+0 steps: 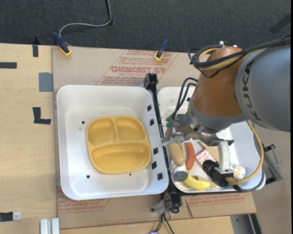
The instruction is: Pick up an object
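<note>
Your target: hot dog [190,155] in right bin [256,182], beside bun [176,153], near banana [196,183]. Prob. light, smooth, may roll; grip across middle. Hand [178,130] above it; grip state can't tell

bins [68,145]: 2 | tray [119,144]: 1 | banana [197,183]: 1 | clamps [61,43]: 2
</note>
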Robot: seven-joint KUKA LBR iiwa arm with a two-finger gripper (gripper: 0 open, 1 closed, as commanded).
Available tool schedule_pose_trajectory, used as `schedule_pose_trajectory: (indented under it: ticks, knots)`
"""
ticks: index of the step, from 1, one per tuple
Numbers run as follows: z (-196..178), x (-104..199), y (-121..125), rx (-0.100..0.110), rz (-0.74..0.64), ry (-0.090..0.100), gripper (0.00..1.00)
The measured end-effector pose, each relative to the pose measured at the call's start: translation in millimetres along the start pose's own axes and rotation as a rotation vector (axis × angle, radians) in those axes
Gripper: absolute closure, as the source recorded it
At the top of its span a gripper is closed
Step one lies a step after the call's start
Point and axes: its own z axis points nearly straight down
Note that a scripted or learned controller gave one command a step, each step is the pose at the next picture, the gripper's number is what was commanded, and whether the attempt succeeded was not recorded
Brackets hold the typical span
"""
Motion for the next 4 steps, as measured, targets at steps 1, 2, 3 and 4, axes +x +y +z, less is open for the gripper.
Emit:
schedule_pose_trajectory:
  ticks: [1, 2, 3, 4]
  knots:
    - [-12, -13, 0, 0.0, 0.0, 0.0, 1.0]
    - [-22, 4, 0, 0.001, -0.001, 0.0, 1.0]
    - [-22, 5, 0, 0.001, 0.0, 0.0, 1.0]
    - [-18, 5, 0, 0.001, 0.002, -0.001, 1.0]
